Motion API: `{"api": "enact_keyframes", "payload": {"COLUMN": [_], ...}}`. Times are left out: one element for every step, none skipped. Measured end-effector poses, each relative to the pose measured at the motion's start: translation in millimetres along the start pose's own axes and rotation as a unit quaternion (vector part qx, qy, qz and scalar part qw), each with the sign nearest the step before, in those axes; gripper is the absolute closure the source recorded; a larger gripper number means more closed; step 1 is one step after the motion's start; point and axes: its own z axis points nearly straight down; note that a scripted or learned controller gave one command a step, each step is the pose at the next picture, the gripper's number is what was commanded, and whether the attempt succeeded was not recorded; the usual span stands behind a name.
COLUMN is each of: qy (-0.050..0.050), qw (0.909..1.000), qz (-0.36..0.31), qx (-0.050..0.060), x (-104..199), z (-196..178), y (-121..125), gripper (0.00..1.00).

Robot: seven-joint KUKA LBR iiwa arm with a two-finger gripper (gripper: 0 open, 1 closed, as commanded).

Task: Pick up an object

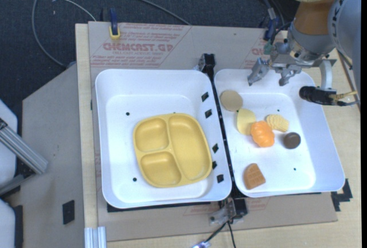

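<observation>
My gripper (270, 75) hangs open over the far edge of the right bin (321, 149), its two fingers spread with nothing between them. Below it in that bin lie a tan round disc (231, 99), a pale yellow wedge (246, 121), an orange fruit-like piece (262, 134), a ridged yellow piece (278, 122), a dark brown round piece (292, 140) and a brown bread-like piece (254, 176). The disc lies nearest the gripper, a little to its lower left.
The left bin (109, 126) holds a yellow divided plate (171, 149). A black divider with clips (215, 121) runs between the bins. A black fitting (317, 94) juts over the right bin's far right. Cardboard (143, 46) lies under both bins.
</observation>
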Motion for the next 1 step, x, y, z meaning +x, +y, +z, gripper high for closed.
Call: {"api": "enact_keyframes", "payload": {"qy": [-0.001], "qw": [1.0000], "qz": [-0.001], "qx": [-0.008], "x": [0.3], "z": [-10.0], "y": [3.1], "gripper": [0.00]}}
